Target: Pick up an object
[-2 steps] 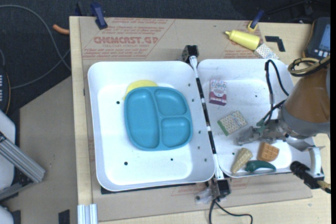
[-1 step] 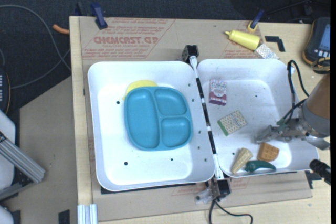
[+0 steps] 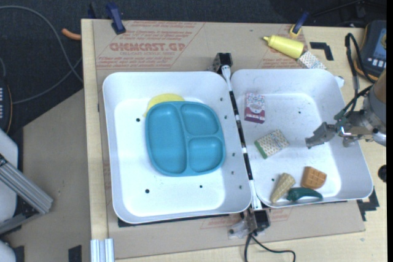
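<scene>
The right bin (image 3: 295, 84) holds several small objects. A pink and white packet (image 3: 254, 107) lies near its left wall, and a green checked pad (image 3: 271, 143) sits below it. Along the front lie a tan cone (image 3: 282, 186), a brown waffle piece (image 3: 314, 178) and a teal item (image 3: 305, 195). My gripper (image 3: 330, 140) hovers over the right side of this bin, open, with nothing between its fingers. It is right of the checked pad and above the waffle piece.
The left bin (image 3: 123, 132) bears a blue divided plate (image 3: 183, 137) with a yellow object (image 3: 166, 98) partly hidden under its far edge. A yellow bottle (image 3: 284, 45) and a small packet (image 3: 311, 61) lie on the bench behind the right bin.
</scene>
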Available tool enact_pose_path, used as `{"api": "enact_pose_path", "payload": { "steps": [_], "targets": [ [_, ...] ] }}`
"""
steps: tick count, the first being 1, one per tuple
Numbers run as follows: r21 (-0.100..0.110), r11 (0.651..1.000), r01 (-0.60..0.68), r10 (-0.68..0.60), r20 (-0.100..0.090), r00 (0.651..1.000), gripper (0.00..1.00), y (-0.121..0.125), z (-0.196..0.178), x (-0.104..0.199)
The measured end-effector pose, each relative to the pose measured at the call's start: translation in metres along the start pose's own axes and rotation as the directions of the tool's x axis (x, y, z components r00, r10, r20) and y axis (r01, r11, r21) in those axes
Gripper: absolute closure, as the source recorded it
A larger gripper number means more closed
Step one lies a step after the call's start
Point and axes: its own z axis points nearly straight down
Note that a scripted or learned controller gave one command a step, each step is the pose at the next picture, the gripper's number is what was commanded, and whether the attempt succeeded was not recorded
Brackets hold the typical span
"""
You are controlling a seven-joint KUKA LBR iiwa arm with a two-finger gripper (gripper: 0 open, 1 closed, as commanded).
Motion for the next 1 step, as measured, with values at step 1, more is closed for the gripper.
{"api": "enact_pose_path", "payload": {
  "steps": [1],
  "targets": [
    [0.005,1.000,-0.002,0.002,-0.001,1.000,0.00,-0.0021,0.0726,-0.0292]
  ]
}}
